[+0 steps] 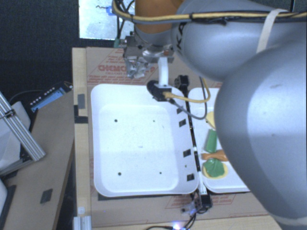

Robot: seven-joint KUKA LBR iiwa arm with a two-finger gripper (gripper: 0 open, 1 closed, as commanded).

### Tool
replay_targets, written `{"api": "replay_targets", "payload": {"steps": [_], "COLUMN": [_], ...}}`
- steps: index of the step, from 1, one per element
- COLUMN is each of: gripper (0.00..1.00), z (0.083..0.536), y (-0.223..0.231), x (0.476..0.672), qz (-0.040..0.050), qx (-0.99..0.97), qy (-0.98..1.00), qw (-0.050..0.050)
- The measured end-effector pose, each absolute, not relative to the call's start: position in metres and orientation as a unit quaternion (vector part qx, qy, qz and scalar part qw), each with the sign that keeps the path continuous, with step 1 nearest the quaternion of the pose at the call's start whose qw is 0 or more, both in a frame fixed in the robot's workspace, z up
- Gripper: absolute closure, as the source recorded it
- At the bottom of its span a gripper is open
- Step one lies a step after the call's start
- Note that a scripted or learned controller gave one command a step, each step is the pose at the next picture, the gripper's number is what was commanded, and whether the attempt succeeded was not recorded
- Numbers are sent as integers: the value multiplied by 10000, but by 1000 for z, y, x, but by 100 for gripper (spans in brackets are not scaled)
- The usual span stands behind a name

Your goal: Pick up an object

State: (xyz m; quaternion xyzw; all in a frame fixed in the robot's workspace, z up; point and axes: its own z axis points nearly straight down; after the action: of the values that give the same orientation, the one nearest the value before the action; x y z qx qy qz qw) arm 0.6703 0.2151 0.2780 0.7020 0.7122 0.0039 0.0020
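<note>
The arm is stretching in from the right, its grey bulk covering much of the right bin (pixel 225 188), while the gripper (pixel 136 69) is hanging above the cardboard just past the far rim of the left bin (pixel 139 143), well apart from anything it could pick; whether it is open or closed I cannot tell, since the metal parts under the wrist are blurring together, and nothing is showing between them. The candidate things are lying in the right bin: a green oblong piece (pixel 211 140), an orange stick-like piece (pixel 214 155) and a green rounded piece (pixel 214 168), all packed near the divider between the bins. The green oblong piece is lying with its long axis running roughly from near to far, tilting slightly, with its far end pointing toward the arm; the orange piece is lying crosswise, almost left to right. The chief risk, as I am judging it, is a descent where the gripper is now, closing on bare cardboard. A second risk is crowding: the three pieces are touching or nearly so, and a grip could be nudging one aside or striking the bin wall.
</note>
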Motion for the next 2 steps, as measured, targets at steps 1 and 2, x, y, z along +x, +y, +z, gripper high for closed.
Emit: {"api": "replay_targets", "payload": {"steps": [1, 2], "gripper": [100, 100], "z": [289, 300], "y": [216, 216], "x": [671, 671], "qz": [44, 56], "qx": [7006, 6991], "qy": [7135, 7149], "qw": [25, 32]}}
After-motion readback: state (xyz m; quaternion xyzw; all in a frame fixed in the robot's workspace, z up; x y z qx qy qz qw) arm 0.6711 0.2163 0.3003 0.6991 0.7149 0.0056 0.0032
